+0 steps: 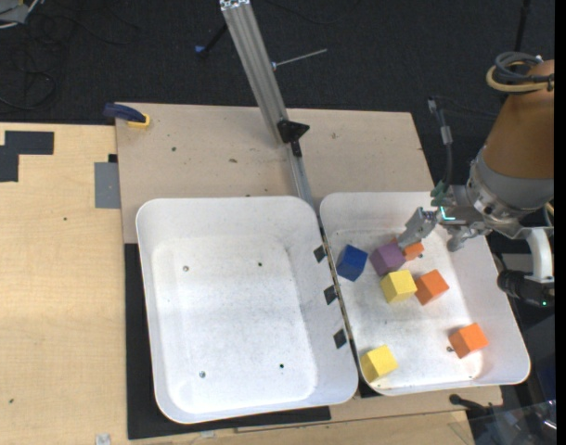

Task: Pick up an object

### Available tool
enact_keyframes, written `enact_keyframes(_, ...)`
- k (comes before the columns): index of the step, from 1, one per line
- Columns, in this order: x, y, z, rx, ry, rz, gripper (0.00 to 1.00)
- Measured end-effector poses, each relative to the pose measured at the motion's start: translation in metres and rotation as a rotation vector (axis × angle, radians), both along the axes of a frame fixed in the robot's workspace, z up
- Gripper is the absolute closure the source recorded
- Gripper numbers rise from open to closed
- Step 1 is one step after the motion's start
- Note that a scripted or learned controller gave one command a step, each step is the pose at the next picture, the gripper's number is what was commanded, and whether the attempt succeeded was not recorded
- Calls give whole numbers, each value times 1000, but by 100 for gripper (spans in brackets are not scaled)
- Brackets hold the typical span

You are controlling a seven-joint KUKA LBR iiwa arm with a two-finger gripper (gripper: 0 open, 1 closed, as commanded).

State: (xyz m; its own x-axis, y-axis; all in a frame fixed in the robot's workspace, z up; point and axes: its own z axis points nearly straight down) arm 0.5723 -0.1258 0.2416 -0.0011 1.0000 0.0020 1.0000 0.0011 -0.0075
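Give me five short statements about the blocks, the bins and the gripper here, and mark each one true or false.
1. All the blocks lie in the right bin. True.
2. There are two yellow blocks. True.
3. The blue block sits in the left bin. False: it lies in the right bin, near the divider.
4. The gripper hovers over the left bin. False: it is over the right bin's far part, beside the purple block.
5. The purple block touches a yellow block. True.
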Motion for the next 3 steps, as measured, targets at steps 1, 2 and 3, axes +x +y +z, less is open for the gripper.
enact_keyframes(1, 1, -1, 2, -1, -4, -2, 0)
enact_keyframes(2, -9, 1, -58, 0, 2, -1, 0)
enact_keyframes(3, -8, 0, -122, 0, 2, -2, 0)
